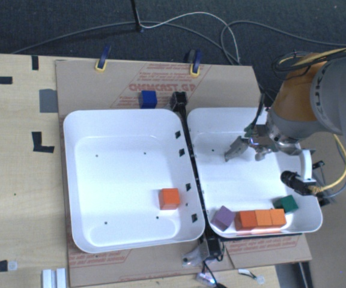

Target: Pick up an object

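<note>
The gripper [248, 150], spread and holding nothing, is hung above the right bin [221, 120], presumably ahead of descent toward the blocks [259, 219].

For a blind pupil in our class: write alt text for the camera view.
A claw hangs open over the right bin, gripping nothing. Along that bin's near edge lie a purple block, a long orange block and a green block; the left bin holds an orange cube.

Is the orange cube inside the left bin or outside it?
Inside. The orange cube sits on the floor of the left bin, toward its near right part, within the white rim.
</note>
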{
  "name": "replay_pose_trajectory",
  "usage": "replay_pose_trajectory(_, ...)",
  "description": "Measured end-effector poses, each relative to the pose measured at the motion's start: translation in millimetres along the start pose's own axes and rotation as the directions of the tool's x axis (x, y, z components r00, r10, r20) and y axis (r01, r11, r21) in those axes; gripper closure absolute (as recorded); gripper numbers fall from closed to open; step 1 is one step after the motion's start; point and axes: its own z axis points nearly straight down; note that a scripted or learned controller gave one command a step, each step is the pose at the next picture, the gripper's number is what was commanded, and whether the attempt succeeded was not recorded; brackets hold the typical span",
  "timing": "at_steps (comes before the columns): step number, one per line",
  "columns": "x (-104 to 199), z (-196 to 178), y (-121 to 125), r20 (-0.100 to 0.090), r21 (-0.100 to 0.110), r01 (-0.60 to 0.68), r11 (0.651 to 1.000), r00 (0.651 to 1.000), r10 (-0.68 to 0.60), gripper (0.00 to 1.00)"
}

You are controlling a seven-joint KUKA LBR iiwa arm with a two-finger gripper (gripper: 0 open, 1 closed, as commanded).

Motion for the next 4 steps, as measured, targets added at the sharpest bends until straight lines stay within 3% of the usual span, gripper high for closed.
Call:
replay_pose_trajectory(1,0,-13,1,0.001,-0.004,0.000,1.000,1.000,0.000,1.00)
replay_pose_trajectory(3,7,-120,2,0.001,-0.010,0.000,1.000,1.000,0.000,1.00)
replay_pose_trajectory(4,7,-119,2,0.001,-0.004,0.000,1.000,1.000,0.000,1.00)
